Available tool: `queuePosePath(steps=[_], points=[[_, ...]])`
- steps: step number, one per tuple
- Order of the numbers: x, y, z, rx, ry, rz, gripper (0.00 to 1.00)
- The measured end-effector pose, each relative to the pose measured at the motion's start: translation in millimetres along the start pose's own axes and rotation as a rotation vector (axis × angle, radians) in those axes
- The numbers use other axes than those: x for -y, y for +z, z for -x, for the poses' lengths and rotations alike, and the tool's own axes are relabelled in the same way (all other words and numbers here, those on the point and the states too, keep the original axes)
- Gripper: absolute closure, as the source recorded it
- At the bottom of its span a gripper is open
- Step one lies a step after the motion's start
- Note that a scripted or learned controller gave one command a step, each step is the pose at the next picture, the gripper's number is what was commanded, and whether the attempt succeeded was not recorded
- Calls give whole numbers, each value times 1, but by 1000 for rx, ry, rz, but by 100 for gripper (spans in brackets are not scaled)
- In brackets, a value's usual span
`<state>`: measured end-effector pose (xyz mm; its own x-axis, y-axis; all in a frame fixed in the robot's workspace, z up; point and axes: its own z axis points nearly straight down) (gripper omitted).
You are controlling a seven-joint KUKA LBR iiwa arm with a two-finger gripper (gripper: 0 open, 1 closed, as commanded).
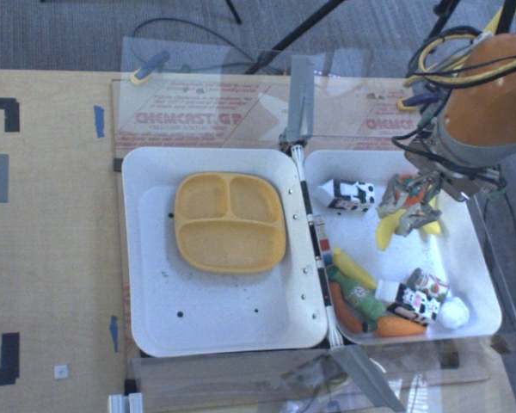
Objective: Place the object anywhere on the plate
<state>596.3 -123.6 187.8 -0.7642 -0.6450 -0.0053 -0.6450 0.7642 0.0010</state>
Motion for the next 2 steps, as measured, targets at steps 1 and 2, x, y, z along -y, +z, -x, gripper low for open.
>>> queuePosePath(steps=[1,2], points=[[-40,-15,60,4,-144,-5,100],[-57,-9,129,4,-201,-4,100]])
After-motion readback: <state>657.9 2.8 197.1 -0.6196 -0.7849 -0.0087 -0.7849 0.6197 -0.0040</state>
